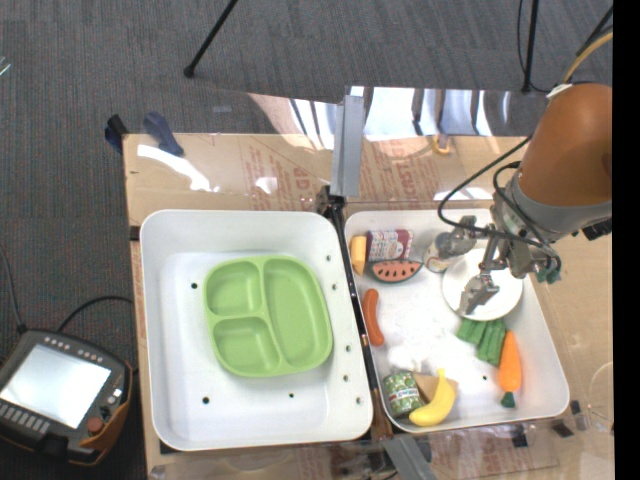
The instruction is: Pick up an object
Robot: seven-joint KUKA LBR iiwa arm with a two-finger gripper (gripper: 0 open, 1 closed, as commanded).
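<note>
The right bin (556, 368) holds several toy foods. Along its far side lie a watermelon slice (393, 269), a dark red can (388, 243) and a small yellow piece (358, 254). A red sausage (372, 316) lies by the left wall. A banana (436, 406) and a green can (402, 392) are at the near side, with a carrot (510, 361) and green stalks (484, 336) to the right. My gripper (481, 290) hangs over a white round plate (506, 298) in the bin's far right part, with nothing seen in it.
The left bin (152, 268) carries a green divided plate (267, 315). A metal post (346, 153) rises behind the seam between the bins. A handheld control screen (55, 388) lies on the floor at the lower left. The arm's orange band (570, 148) overhangs the bench's far right corner.
</note>
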